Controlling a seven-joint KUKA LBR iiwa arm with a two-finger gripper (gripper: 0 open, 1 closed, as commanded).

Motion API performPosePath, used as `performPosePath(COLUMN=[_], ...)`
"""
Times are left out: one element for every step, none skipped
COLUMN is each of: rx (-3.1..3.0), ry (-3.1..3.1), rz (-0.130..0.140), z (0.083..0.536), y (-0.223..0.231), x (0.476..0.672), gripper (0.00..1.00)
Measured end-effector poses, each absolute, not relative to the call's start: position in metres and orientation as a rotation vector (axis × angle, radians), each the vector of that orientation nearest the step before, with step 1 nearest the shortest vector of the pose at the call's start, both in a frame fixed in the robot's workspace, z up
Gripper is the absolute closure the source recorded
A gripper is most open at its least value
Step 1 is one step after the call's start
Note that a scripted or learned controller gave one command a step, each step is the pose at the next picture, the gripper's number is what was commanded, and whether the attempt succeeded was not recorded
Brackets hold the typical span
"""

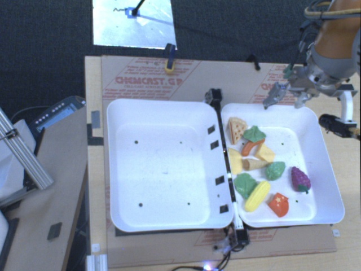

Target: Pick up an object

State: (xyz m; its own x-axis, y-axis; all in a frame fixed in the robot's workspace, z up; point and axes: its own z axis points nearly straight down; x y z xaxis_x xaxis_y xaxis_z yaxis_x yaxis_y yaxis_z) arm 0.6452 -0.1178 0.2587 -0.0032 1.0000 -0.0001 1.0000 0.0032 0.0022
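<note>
Plastic toy food fills the right bin (324, 151): a cheese wedge (236, 130) at its upper left, a green leaf (254, 134) over an orange piece, a cone (255, 164), a broccoli bit (275, 170), purple grapes (300, 179), a corn cob (257, 195) and a red strawberry (278, 204) near the lower edge. The left bin (163, 162) sits beside it, centre of the frame. Our gripper (287, 95) hangs in the upper right of the frame, above the far rim of the right bin and well apart from every toy; its fingers (274, 95) look spread, with nothing between them.

We judge these pieces light, hollow and stiff, with smooth skins that may slip under a pinch. The pile in the middle is crowded, so fingers coming down there could nudge neighbours. We would choose the grapes or the strawberry, which lie a little apart from the rest. The grapes seem best taken across the narrow waist, where the bumpy surface should give some purchase. The corn, long and rounded, may roll unless it is gripped across its short axis.
</note>
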Motion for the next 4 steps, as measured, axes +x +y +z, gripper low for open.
performPosePath(rx=[2.234,2.217,2.211,2.212], ry=[2.224,2.232,2.224,2.224], rz=[-0.013,-0.001,0.006,-0.005], z=[0.15,0.081,0.086,0.086], y=[-0.153,-0.1,-0.095,-0.086], x=[0.569,0.559,0.609,0.645], gripper=[0.0,0.0,0.0,0.0])
